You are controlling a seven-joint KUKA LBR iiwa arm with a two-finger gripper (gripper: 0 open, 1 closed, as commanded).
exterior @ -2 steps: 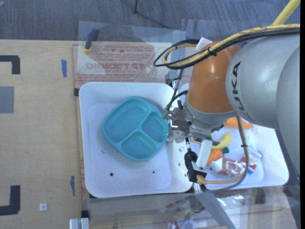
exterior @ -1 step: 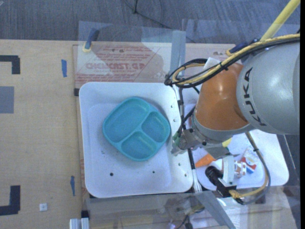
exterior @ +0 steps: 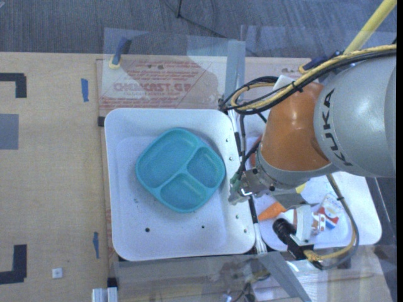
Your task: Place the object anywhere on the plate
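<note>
Turquoise plastic plate (exterior: pixel 181 168) with three compartments: lies flat in the view-left shallow white bin (exterior: pixel 126 231), turned at an angle to the bin walls. Sits toward the rear and right of that bin's floor, close to the wall shared with the neighbouring bin but not touching it. Shows two smaller compartments along one side and one larger compartment along the other.

Grey arm with orange band (exterior: pixel 296 137): reaches in from view right and hangs over the view-right shallow white bin (exterior: pixel 371 222), covering most of it.

End effector (exterior: pixel 242 190): sits below the orange band, over the divide between the two bins, just beside the plate's right edge. Height above the bins: cannot tell. Degree of opening, and whether anything is held: cannot tell, since the wrist hides the working end.

Small pointed orange piece (exterior: pixel 272 211): lies in the view-right bin, just beside the end effector on its lower right. Contact with the end effector: cannot tell.

White packet with red and blue print (exterior: pixel 327 219): lies in the same bin, right of the orange piece, partly under the arm.

Tan wooden bench (exterior: pixel 50 168): carries both bins, plus a clear plastic sheet with reddish lettering (exterior: pixel 157 87) lying behind the view-left bin.
</note>
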